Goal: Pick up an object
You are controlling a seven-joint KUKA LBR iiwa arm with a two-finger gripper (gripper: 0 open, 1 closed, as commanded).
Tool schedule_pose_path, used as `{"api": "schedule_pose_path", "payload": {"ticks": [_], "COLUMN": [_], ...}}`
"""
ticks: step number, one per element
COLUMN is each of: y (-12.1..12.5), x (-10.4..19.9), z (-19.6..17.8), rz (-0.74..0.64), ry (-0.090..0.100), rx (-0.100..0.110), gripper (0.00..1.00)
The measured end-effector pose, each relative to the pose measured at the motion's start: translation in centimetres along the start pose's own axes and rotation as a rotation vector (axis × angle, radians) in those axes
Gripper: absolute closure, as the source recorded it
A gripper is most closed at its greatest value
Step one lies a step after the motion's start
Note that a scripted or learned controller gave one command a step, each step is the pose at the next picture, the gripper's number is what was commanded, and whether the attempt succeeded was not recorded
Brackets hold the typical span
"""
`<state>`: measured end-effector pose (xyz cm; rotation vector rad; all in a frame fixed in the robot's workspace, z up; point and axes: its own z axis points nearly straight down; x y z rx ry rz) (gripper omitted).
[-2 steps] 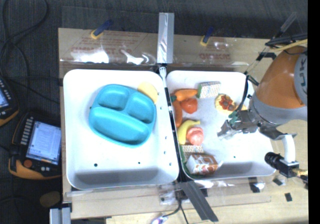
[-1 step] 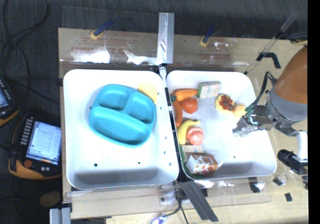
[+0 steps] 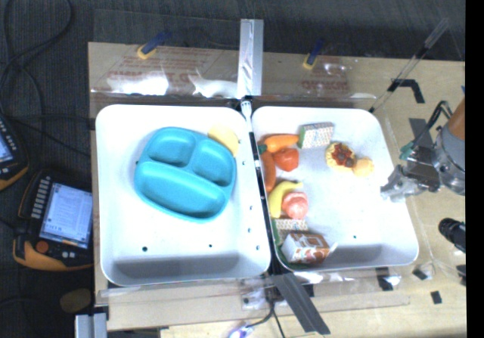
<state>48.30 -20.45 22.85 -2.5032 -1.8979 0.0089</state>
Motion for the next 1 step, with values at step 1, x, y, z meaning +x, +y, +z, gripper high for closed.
{"api": "schedule_pose_path", "payload": {"ticks": [1], "y": [0.09], "x": [-0.34], "z": [11.32], "rz": [0.110], "ry": [0.003], "rx": [0.002], "gripper": [1.00]}}
